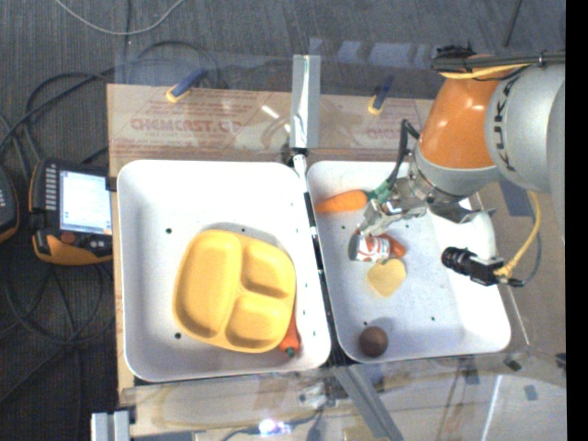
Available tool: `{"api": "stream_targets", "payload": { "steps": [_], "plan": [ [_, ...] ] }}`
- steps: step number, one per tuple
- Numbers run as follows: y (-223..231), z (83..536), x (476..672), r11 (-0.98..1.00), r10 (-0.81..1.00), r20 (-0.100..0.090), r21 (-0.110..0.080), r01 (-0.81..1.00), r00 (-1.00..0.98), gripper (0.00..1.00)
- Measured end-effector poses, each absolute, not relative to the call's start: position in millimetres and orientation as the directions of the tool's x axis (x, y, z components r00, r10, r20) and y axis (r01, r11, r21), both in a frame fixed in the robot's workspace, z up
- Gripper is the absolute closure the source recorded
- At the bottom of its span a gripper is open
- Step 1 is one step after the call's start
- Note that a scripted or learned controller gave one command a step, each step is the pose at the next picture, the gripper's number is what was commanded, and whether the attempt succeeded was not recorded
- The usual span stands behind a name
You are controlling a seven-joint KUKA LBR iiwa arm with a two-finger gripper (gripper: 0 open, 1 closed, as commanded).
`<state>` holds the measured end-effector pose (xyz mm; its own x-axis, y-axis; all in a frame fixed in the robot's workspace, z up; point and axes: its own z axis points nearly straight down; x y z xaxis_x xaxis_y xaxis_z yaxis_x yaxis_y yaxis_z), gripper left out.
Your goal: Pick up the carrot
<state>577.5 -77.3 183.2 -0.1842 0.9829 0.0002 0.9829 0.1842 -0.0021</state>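
Right bin: carrot, yellow chip, brown ball.

- Bright, even overhead light; both white bins look nearly washed out.
- Soft shadows only.
- Glare on the clear sheet at 12 o'clock.
- Slightly soft focus, grainy floor.

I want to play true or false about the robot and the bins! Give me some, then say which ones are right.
1. The carrot lies in the right bin. True.
2. The yellow tray sits in the right bin. False: it sits in the left bin.
3. The gripper hangs over the right bin. True.
4. The brown ball is on the yellow tray. False: it lies in the right bin, near its front edge.
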Motion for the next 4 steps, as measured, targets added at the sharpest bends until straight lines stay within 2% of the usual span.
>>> {"api": "stream_targets", "payload": {
  "steps": [1,2,3,4],
  "plan": [
    [-92,122,578.9,0.092,0.996,0.001,-0.002,0.996,-0.092,1.00],
    [-124,92,633.0,-0.092,0.996,-0.003,0.014,0.996,0.092,1.00],
    [-104,201,595.8,-0.217,0.976,-0.004,-0.002,0.976,0.217,1.00],
    [-73,183,575.9,0.164,0.986,0.000,-0.002,0.986,-0.164,1.00]
  ]
}}
